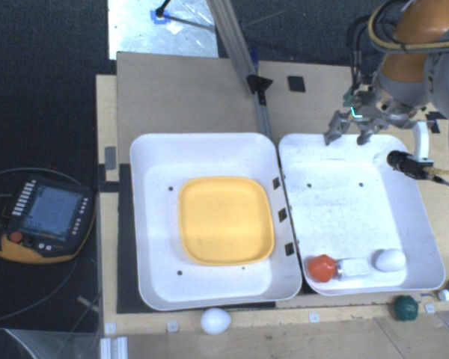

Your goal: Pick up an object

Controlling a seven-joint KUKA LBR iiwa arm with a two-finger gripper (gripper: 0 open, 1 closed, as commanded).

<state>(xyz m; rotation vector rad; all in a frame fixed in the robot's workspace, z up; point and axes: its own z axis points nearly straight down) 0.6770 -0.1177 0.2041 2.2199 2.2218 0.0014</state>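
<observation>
Approach is the step in hand, by my reading: the gripper (348,137) hangs over the far edge of the right bin (344,197), its two fingers spread apart with nothing between them, so nothing has been picked yet.

The likely candidates sit in a row along the near wall of that bin, well apart from the gripper: a red ball (322,268), a pale block (353,268) just beside it and possibly touching it, and a white egg-shaped piece (390,260) further toward the arm's side. The left bin (153,178) holds a yellow dish (226,219) lying flat in its middle (broad and shallow, probably a poor fit for two fingers).

The next move calls for travel across the bin toward its near wall, then a descent with the fingers straddling one item. The ball and the block lie so close that the fingers may have little room between them; the egg-shaped piece stands clearer, though its round form could slip.

The pale block is hard to make out against the white floor, so its outline and exact kind are uncertain. Whether the gripper is above the bin floor or nearly on it cannot be judged from this slant. On the bench (337,327), outside the bins, lie a second white egg (215,321) and a green ball (405,307).
</observation>
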